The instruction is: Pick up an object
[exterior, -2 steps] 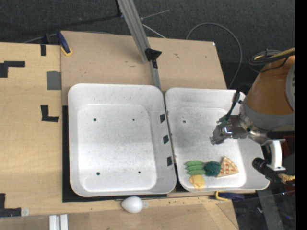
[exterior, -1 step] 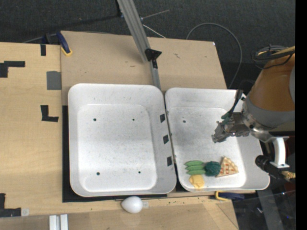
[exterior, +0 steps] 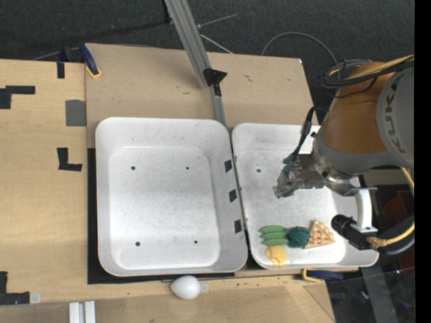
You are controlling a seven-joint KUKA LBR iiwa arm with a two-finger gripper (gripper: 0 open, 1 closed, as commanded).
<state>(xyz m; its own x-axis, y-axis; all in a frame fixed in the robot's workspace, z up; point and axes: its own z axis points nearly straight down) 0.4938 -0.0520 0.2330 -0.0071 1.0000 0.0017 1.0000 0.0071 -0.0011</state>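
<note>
The wooden bench top (exterior: 40,200) is being occupied by two shallow white bins set side by side and touching along their inner rims. The large white left bin (exterior: 108,180) is being shown with a speckled floor and a few dark dots. Just below its front rim, a small white egg-shaped object (exterior: 186,287) is lying on the bench. A grey metal pole (exterior: 192,39) is slanting down from the top towards the seam between the bins.

In the white right bin (exterior: 252,147), a cluster of small toys is being kept at the front edge: a green ridged pea-pod-like piece (exterior: 273,233), a yellow piece (exterior: 276,253) just below it, a dark green broccoli-like piece (exterior: 297,235) beside them, and a triangular pizza-slice toy (exterior: 320,235) touching the broccoli's right side.

The grey two-finger gripper (exterior: 286,184) is being held over the middle of the right bin, above and apart from the cluster, with nothing seen between its tips. Whether it is spread or pressed together cannot be told.
</note>
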